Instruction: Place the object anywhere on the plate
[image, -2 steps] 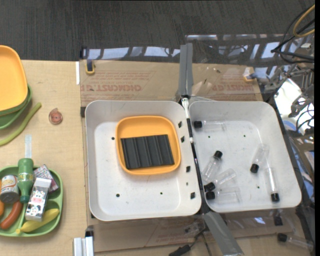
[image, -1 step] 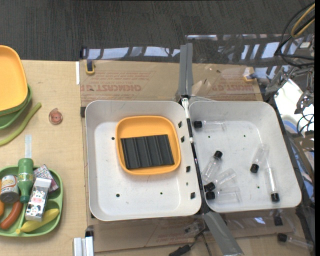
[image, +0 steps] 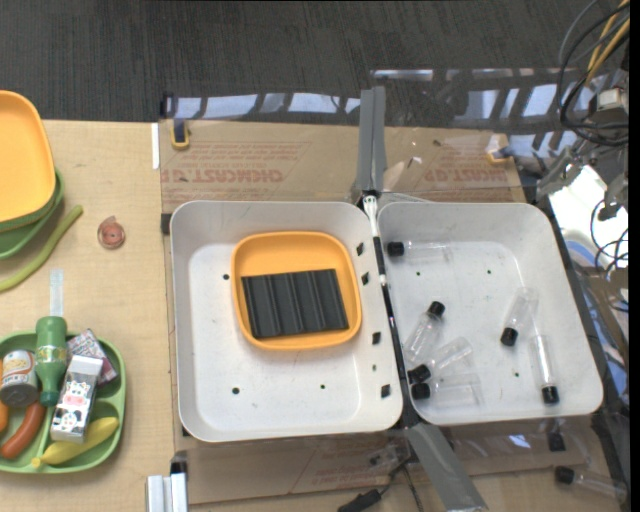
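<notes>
Two white bins sit side by side on brown cardboard (image: 260, 160) on the table (image: 110, 300). The left bin (image: 195, 400) holds an orange plate (image: 293, 247), rounded-square, set a little toward the bin's far side. A dark ribbed slab (image: 296, 303) lies flat on the plate, covering most of its middle and near part, with orange rim visible all around it.

The right bin (image: 575, 300) holds several clear vials with black caps, all lying on their sides and scattered apart. One vial (image: 418, 250) lies in the far left corner. Another (image: 428, 325) lies near the bin's left wall, slanted. Two more (image: 445, 370) lie close together at the near left, their caps against the wall. A fifth (image: 516, 318) lies right of centre, tilted, and a sixth (image: 545, 368) lies just beside it toward the near right corner. None of the vials touches the plate; the wall between the bins separates them.

How wide the gripper stands cannot be told.

On the table left of the bins, a green tray (image: 100, 440) carries toy food, including a green bottle and a banana. Farther off, a yellow dish (image: 20, 160) rests on a green one, and a small pink item (image: 111, 233) lies near the left bin. Cables (image: 600, 60) hang at the far right.
</notes>
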